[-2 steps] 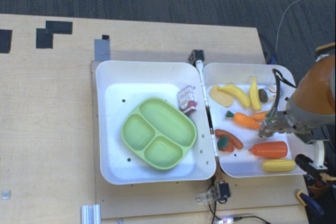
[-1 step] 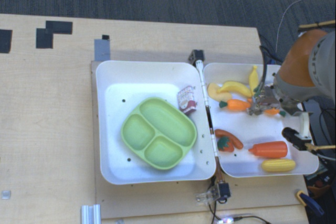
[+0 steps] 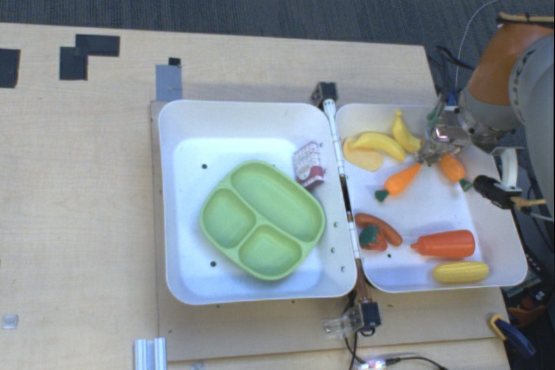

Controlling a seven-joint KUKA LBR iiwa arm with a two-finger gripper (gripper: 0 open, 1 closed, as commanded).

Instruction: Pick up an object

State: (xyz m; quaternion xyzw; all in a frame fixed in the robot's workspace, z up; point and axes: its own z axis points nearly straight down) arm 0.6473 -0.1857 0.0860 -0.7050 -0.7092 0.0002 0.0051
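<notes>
My gripper [image 3: 431,150] hangs low over the far side of the right bin [image 3: 499,212]. Just below and left of it lies a small orange carrot [image 3: 401,179], and an orange piece [image 3: 452,167] sits just to its right. A yellow banana [image 3: 373,147] and a second yellow piece [image 3: 402,133] lie to its left. I see nothing held between the fingers. Nearer the front lie a red and green toy [image 3: 377,231], a big orange-red carrot [image 3: 444,244] and a yellow piece [image 3: 460,273].
The left bin [image 3: 173,186] holds a green divided plate [image 3: 263,221] and a small white and red packet [image 3: 309,163] by its right wall. A ridge [image 3: 340,186] separates the two bins. The arm's grey body [image 3: 520,91] rises at the right.
</notes>
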